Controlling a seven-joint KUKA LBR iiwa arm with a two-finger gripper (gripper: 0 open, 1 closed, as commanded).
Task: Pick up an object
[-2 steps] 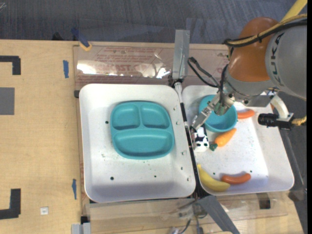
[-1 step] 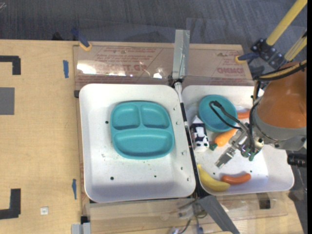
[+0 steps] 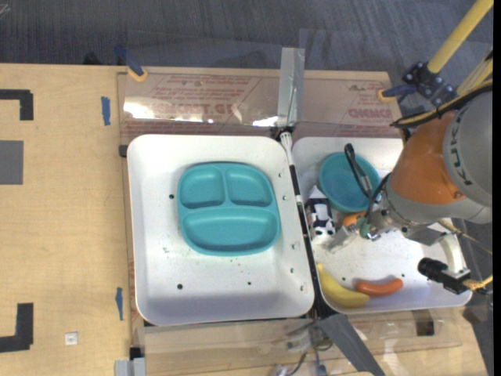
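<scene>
camera view: arm (image 3: 438, 163) reaches in from the right, wrist low over the right bin (image 3: 391, 300). gripper (image 3: 352, 227) sits at the bin's left-centre, just near of the teal bowl (image 3: 344, 180) and right beside a small black-and-white toy (image 3: 319, 219). Can't tell how far the fingers are parted or whether anything is between them, the wrist and clutter hide the tips. Other candidates in that bin: banana (image 3: 340, 291) and an orange sausage-like piece (image 3: 378, 287), touching each other at the near edge. Left bin (image 3: 156, 288) holds a teal divided plate (image 3: 228, 207), well apart from the arm.

Step, as I read it: descent/grasp attempt near the small toy, no confirmed hold. Next move needs fingers closing squarely on one item, clear of the bowl rim, then a straight lift
</scene>
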